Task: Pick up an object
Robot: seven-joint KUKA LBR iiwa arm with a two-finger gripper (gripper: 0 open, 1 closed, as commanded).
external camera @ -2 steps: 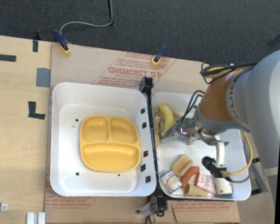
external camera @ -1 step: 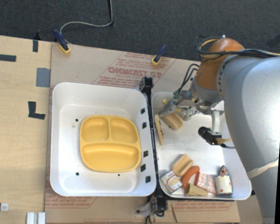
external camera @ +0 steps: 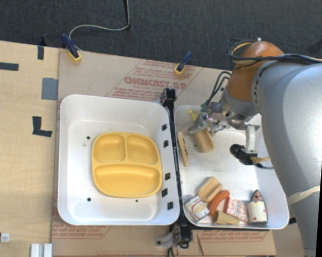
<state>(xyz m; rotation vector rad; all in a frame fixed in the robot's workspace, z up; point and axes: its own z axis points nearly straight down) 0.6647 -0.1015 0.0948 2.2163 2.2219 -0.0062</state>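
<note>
The gripper [external camera: 203, 123] hangs over the upper part of the right bin [external camera: 267, 186], at about one o'clock from the middle of the view, under the orange band [external camera: 245, 76] of the grey arm [external camera: 297, 119]. A tan cylinder [external camera: 203, 140] sits right at its tips, tilted, but whether it is clamped between them or merely lying beneath them I cannot tell, nor whether the tips are apart or together.

Just at eight o'clock from the cylinder, a thin tan slab [external camera: 182, 149] leans along the bin's left wall. At five o'clock, well apart from the gripper, a cluster lies along the near edge: a bread-like roll [external camera: 208, 188], a red sausage [external camera: 219, 202], a small printed packet [external camera: 197, 208], a yellow wedge [external camera: 227, 217] and a small carton [external camera: 256, 210].

At nine o'clock, the left bin [external camera: 72, 162] holds a yellow divided plate [external camera: 127, 164]. Both bins rest on cardboard [external camera: 126, 78] clipped to the surface [external camera: 15, 141].

By my judgement the pick is at the grasp stage: the gripper is down on a candidate, yet a secure hold and a lift clear of the bin remain unconfirmed.
</note>
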